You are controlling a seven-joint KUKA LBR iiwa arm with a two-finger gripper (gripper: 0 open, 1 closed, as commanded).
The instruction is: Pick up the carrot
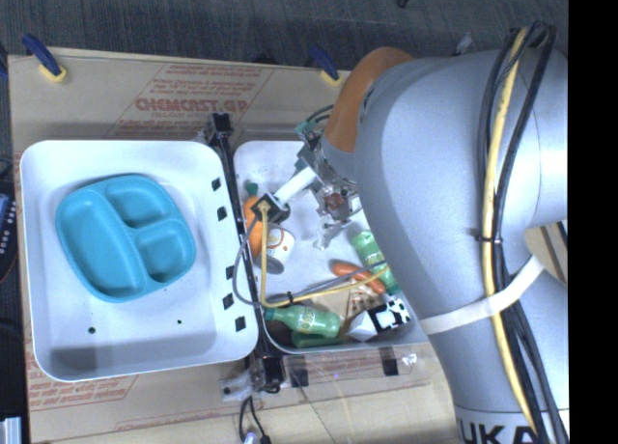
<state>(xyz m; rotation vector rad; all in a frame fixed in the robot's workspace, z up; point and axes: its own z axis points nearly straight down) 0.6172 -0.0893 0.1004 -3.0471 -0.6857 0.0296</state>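
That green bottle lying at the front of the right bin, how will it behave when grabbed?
The green bottle lies on its side, so it would probably roll if nudged. It looks like glossy plastic: likely light, perhaps slippery.

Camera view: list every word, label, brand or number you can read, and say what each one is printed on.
"CHEMCAST GP": large red print on the cardboard sheet.
Smaller red lines above and below it, and along the sheet's lower left corner: too blurred to read.
"UKA": on the arm's base, with the start of the word hidden.
Label on the green bottle: too small to read.
Black-and-white patterned item: no legible text.
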